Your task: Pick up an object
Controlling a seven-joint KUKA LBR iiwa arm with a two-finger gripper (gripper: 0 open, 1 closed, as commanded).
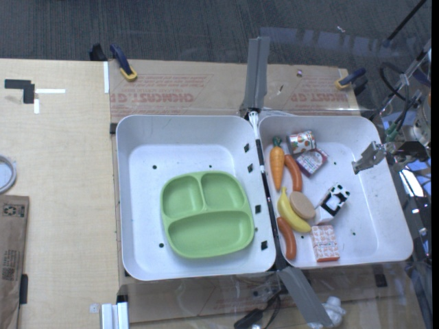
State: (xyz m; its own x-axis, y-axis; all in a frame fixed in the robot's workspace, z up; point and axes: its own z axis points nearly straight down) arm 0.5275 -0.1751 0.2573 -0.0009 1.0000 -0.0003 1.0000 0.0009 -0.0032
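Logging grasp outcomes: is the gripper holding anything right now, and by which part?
Nothing is held. The gripper sits over the right bin's right side, apart from the toy food, with nothing between its fingers.

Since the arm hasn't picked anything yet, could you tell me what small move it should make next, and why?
Probably slide the gripper left and down over the right bin, toward the black-and-white block. The gripper sits near the bin's right wall with nothing between its fingers, and that block lies apart from the carrot, banana and other items, so it looks easiest to reach.
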